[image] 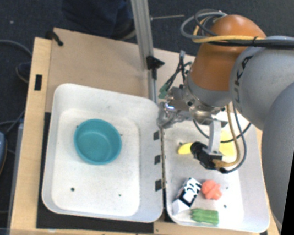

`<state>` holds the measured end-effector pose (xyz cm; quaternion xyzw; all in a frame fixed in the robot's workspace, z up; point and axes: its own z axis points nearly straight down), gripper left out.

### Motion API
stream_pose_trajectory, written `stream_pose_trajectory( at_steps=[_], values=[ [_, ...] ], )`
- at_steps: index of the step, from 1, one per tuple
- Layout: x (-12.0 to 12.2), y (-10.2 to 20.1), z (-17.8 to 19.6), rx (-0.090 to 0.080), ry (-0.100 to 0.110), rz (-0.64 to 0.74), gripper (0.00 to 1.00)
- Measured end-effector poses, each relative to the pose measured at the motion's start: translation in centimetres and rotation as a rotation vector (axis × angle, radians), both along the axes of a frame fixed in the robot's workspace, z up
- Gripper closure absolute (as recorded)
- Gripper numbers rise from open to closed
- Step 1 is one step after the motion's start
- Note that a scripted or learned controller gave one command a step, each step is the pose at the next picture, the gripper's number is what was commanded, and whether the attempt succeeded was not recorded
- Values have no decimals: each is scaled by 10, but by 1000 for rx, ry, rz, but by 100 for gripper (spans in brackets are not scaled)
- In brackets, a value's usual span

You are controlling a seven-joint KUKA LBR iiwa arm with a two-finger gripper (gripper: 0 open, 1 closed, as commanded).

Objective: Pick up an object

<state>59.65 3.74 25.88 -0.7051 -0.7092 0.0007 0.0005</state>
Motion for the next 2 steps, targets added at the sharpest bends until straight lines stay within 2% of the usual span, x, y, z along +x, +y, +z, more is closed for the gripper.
stream_pose_trajectory(
  at_steps=[1, 2],
  values=[
    [15, 46, -17, -1, -3, -1, 100],
    [15, 43, -16, -2, -3, -3, 0]
  ],
)
